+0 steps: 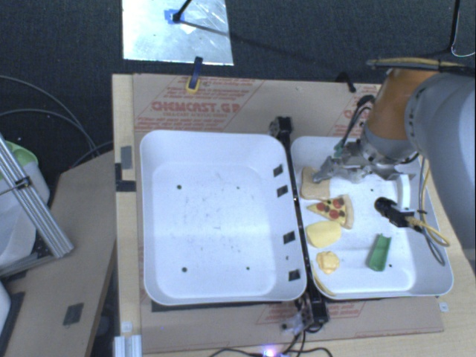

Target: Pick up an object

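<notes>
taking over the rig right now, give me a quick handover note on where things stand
Tool: low over the right bin, its tip at the tan slice. I cannot tell whether it is open or shut, and nothing is visibly held.
Things: all in the right bin. The tan slice, pizza slice, pale yellow piece and small yellow lump run down the view's left side of the bin. The green piece lies further right.
Done: nothing lifted yet.
Left: grasp one thing and lift it. The tan slice looks closest to the tool.
</notes>
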